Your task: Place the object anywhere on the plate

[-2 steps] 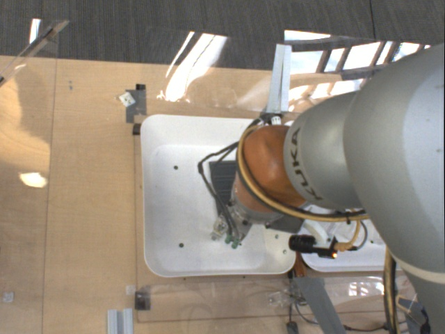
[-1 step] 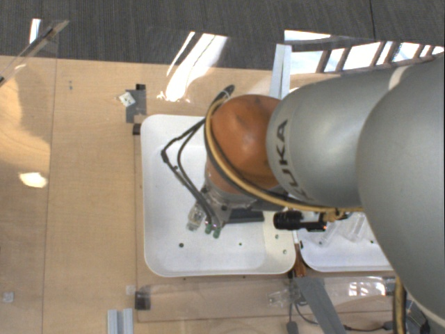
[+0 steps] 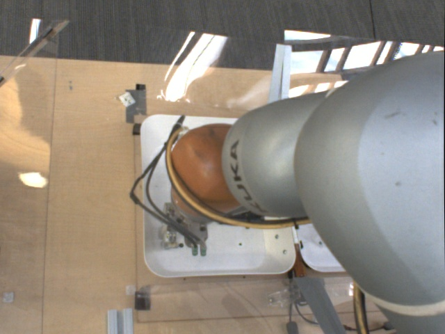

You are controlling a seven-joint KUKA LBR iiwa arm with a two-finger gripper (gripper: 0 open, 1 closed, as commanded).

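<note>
Hovering low over left bin (image 3: 229,261): gripper (image 3: 198,250), open/shut state can't tell. Arm (image 3: 334,158) hides object and plate, loc. unknown. Weight, stiffness, grasp pt: no basis to judge.

This looks like a robotics lab or test cell rather than a home or shop. A large grey KUKA arm (image 3: 348,172) with an orange band (image 3: 201,165) and looped black cables (image 3: 149,200) reaches over a pale wooden bench (image 3: 76,186) bearing shallow white bins (image 3: 222,259), with small metal brackets (image 3: 135,103) fixed at their corners. Beyond the bench lies dark grey carpet (image 3: 174,5), and bright glare on the bench surface suggests a clear sheet (image 3: 191,65) over it.
</note>
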